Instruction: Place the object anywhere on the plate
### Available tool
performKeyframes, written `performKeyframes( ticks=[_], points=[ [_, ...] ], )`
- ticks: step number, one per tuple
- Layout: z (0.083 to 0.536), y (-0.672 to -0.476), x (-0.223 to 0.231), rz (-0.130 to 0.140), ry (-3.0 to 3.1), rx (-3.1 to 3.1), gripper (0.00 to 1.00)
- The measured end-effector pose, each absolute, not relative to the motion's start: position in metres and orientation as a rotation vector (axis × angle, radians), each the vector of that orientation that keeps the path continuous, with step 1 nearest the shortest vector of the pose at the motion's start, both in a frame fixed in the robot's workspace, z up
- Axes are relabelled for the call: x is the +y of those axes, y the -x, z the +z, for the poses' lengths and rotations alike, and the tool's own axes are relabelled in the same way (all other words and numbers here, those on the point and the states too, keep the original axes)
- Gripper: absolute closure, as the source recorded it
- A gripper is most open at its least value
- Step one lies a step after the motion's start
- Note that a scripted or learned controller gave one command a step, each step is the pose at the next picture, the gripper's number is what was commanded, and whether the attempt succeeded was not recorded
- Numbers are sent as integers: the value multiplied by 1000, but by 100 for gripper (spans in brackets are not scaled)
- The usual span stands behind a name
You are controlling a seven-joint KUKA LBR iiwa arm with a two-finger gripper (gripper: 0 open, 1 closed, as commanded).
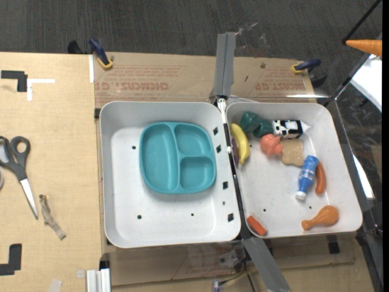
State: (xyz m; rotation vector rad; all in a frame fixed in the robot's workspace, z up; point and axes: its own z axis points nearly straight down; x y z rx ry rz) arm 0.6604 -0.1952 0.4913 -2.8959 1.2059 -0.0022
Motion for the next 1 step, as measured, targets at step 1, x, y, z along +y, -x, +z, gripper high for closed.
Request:
performKeyframes(
  ticks=[1],
  points=[
    [490, -660, -201, 5, 2266, 2170, 100]
  ],
)
